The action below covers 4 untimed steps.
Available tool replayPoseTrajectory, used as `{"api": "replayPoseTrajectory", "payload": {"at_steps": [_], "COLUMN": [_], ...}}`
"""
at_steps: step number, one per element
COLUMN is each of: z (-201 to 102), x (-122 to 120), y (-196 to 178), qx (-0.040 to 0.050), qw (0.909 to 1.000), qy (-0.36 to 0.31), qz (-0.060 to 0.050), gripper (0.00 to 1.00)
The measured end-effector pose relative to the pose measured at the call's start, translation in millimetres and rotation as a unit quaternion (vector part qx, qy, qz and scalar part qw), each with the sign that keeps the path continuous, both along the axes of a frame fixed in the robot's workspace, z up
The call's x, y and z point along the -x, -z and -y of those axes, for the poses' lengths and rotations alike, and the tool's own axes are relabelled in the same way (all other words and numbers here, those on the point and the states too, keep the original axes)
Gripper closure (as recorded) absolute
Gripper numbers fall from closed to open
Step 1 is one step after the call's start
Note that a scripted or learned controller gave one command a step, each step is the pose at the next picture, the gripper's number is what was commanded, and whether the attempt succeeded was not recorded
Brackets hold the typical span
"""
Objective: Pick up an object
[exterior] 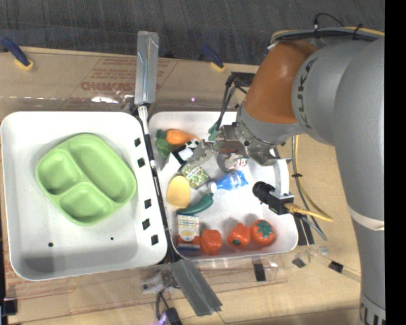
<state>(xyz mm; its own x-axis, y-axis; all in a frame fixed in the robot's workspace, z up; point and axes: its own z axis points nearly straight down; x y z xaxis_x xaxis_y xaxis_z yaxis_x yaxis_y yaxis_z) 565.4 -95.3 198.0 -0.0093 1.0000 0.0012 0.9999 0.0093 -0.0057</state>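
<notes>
Arm (325,80) is reaching in from the right, its orange band sitting above the wrist, and the gripper (213,156) is hanging low over the far-left part of the right bin (287,239) — whether it is released or clenched, I cannot tell, since the hardware blurs into the clutter beneath it. Toys are crowding that bin: a carrot (176,138) is lying at the far left corner, a yellow lemon (178,192) is resting near the dividing wall with a green pepper (197,206) just beside it, and a blue packet (230,181) is lying just right of the gripper. Along the near wall a small carton (187,229) and three red-orange tomatoes (238,235) are sitting in a row. The left bin (20,249) is holding a green divided plate (86,177).
</notes>
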Motion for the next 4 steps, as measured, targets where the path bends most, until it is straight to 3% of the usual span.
{"api": "replayPoseTrajectory", "payload": {"at_steps": [1,2,3,4], "z": [26,28,-28,-117], "x": [8,9,-21,-90], "y": [89,80,-29,8], "qx": [0.0011,0.0024,0.0002,0.0001], "qw": [0.9999,0.9999,1.0000,0.9992], "qy": [0.012,0.011,0.003,-0.041], "qz": [0.010,0.007,0.003,0.001], "gripper": [0.00,1.00,1.00,1.00]}}
